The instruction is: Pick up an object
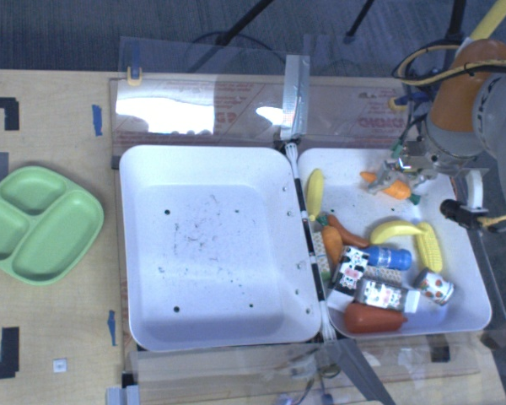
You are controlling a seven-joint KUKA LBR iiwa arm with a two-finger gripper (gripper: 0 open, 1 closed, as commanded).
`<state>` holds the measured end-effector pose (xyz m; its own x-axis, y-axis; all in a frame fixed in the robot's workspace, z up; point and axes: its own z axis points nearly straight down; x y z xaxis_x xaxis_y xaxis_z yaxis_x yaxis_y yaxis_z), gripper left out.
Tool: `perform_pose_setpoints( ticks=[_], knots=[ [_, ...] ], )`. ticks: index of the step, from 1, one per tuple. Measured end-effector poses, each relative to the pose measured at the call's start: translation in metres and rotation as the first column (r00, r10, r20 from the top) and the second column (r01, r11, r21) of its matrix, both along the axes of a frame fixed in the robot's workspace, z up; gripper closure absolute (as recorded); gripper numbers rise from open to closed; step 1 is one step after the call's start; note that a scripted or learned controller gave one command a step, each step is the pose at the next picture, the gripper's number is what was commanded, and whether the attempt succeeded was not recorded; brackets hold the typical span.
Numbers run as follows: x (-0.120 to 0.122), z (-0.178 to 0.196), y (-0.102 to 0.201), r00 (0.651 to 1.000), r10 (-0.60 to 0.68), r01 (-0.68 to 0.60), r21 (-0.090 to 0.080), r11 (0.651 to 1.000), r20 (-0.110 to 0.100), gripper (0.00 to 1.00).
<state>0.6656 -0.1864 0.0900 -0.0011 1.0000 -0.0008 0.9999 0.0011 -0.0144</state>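
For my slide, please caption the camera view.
Gripper over an orange piece in the toy-filled right bin.

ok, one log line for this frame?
arm: over right bin far end | gripper: at small orange piece, grasp unclear | left bin: untouched

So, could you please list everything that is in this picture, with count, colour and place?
left bin: 1, white, middle of the bench
right bin: 1, white, beside the left bin
bananas: 3, yellow, right bin; one by its left wall, two to the right
carrots: 2, orange, right bin, left of centre
bottle: 1, blue with white cap, right bin, centre
cow-print cartons: 2, white and black, right bin, front
sausage: 1, red-brown, right bin, front edge
spotted cup: 1, white with red spots, right bin, front right
orange piece: 1, orange, right bin, back, under the hand
divided plate: 1, green, bench, far left
arm: 1, grey with orange band, right
hand: 1, over the right bin's back
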Motion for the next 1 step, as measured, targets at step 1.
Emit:
perform_pose_setpoints(
  ticks=[1],
  knots=[
    [0.0024,0.119,0.0188,0.997,0.07,-0.07,0.001,0.998,0.015,1.0]
  ],
)
